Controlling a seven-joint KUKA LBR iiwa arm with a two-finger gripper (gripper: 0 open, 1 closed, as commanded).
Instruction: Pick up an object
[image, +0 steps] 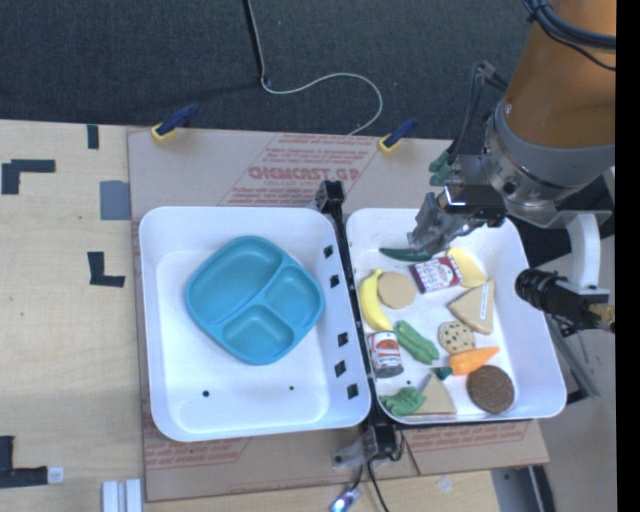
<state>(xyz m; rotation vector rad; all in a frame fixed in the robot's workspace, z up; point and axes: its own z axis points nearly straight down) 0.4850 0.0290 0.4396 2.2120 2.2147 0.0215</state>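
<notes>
gripper (432, 237) low over right bin (535, 330), above dark green pepper (403, 254); finger state unreadable. crowded toys nearby: risks nudging packet (436, 273), cookie (396, 291), or glancing off pepper.

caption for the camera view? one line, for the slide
KUKA gripper poised over the right bin of toy food, at a green chili; blue divided plate sits in the left bin.
</notes>
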